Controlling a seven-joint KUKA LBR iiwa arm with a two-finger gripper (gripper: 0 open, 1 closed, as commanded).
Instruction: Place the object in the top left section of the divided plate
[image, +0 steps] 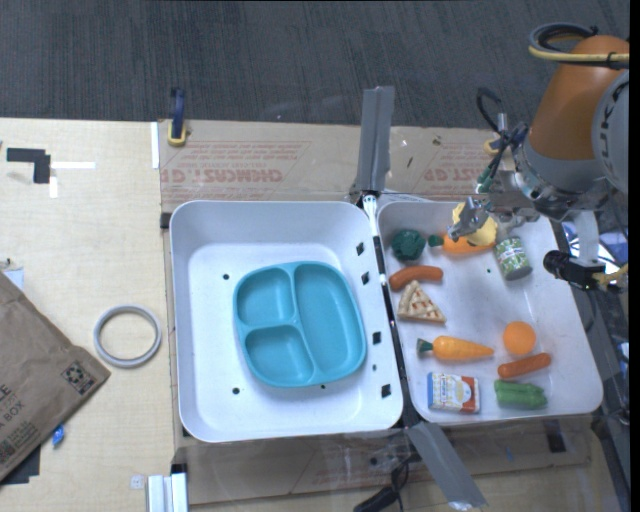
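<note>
A teal divided plate (300, 323) lies in the left white bin (200, 330), with nothing in its three sections. The right bin (570, 330) holds toy food. My gripper (472, 215) hangs at that bin's far end, right over a yellow and orange toy (480, 238) and partly covering it. A small green-labelled bottle (513, 258) stands just right of that toy. Whether the gripper touches the toy cannot be made out.
Also in the right bin are a dark green toy (407, 242), a sausage (415, 275), a pizza slice (421, 303), a carrot (458, 349), an orange (519, 338), a red sausage (523, 365), a green vegetable (520, 395) and a small carton (454, 392). A tape ring (127, 333) lies on the bench at left.
</note>
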